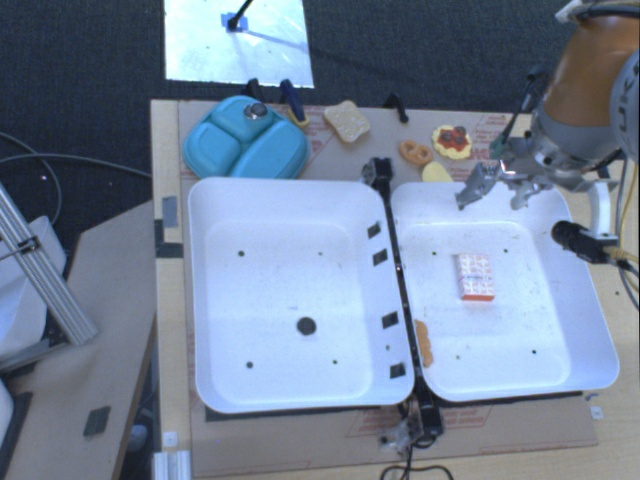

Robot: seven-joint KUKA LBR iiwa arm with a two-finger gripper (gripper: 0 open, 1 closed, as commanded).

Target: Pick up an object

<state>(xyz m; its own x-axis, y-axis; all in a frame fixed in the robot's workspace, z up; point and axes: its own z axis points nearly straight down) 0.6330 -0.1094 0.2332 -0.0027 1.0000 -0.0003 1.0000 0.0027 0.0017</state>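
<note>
The right bin [590,363] serves as the landmark; within it, a little toward its far half and near its middle, lies a small flat packet [476,276] patterned in red and white, resting on the bin floor; along the bin's left wall, toward the near corner, lies a small orange stick-shaped piece [424,343]. The hand [497,190] hangs over the bin's far rim, toward its right side, with the grey arm [590,78] and its orange band rising behind it; two metal fingers [474,190] stand well apart, wide, with nothing between them. The packet lies apart from the hand, nearer the camera and slightly left of it, not touched by either finger. Left of the right bin sits the left bin [220,368], touching it along a shared edge, with a small dark round thing [306,325] on its floor. Beyond the right bin's far rim, on the counter [170,298], lie a yellow piece [436,173], a pretzel-shaped toy [415,151], a toy pizza [452,141] and a toast slice [347,121]; farther left stands a blue divided dish [245,140].
</note>
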